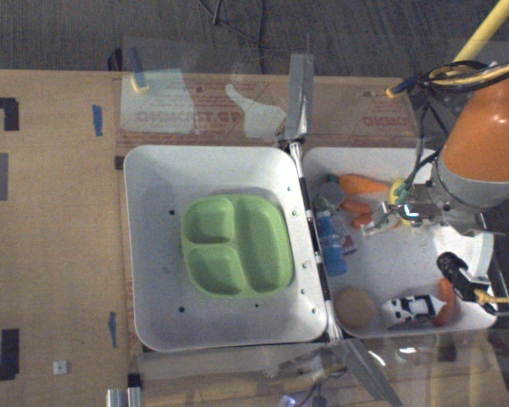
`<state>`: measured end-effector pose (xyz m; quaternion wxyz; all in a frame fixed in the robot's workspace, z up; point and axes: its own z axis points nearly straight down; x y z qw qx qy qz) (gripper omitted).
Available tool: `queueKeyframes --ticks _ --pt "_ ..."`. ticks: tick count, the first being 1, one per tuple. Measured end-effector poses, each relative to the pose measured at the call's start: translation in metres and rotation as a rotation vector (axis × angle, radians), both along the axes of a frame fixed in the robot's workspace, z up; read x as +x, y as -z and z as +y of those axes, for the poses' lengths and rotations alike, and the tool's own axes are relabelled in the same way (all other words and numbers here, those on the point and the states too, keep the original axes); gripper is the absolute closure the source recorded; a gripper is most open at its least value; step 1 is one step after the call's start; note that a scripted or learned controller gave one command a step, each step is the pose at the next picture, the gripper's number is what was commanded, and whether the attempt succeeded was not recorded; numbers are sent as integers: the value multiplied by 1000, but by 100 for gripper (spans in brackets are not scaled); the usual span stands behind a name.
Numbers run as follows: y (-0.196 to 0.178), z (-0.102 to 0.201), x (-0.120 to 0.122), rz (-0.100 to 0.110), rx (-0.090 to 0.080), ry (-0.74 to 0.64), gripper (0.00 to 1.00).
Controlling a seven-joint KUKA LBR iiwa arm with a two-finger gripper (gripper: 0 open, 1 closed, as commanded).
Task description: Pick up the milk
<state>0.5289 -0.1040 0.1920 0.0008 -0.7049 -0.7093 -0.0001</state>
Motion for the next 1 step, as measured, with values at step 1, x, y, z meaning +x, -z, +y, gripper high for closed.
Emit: queueKeyframes --ticks 1 --pt "105 -18 -42 -8 -1 -187 0"
